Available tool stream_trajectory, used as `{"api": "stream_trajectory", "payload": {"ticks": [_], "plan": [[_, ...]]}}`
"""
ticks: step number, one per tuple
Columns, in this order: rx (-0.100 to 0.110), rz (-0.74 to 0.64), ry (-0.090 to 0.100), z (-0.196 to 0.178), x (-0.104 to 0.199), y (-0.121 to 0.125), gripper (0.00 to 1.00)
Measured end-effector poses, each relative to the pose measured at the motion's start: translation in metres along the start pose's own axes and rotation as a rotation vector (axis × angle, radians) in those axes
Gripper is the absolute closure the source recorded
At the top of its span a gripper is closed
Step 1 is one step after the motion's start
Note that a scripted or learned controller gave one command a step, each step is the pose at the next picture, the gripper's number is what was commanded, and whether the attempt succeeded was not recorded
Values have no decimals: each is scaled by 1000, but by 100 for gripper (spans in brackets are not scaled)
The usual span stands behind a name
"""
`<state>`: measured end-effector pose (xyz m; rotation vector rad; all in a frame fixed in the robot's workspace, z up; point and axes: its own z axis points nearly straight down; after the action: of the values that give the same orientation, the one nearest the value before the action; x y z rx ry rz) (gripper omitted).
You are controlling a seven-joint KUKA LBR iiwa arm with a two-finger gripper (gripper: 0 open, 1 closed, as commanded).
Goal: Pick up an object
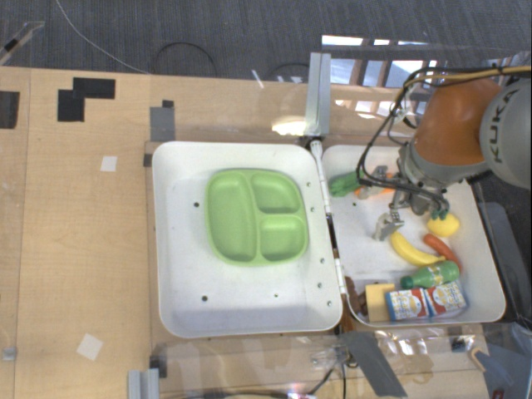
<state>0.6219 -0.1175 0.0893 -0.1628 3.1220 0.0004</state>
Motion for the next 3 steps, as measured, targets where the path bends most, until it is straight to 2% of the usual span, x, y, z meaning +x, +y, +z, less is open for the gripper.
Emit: {"api": "stream_trajectory", "payload": {"ticks": [1,2,3], "plan": [[3,-80,2,-2,66,-22,0],[1,152,0,0,-5,-2,0],[1,85,7,-2,50,-5,0]]}}
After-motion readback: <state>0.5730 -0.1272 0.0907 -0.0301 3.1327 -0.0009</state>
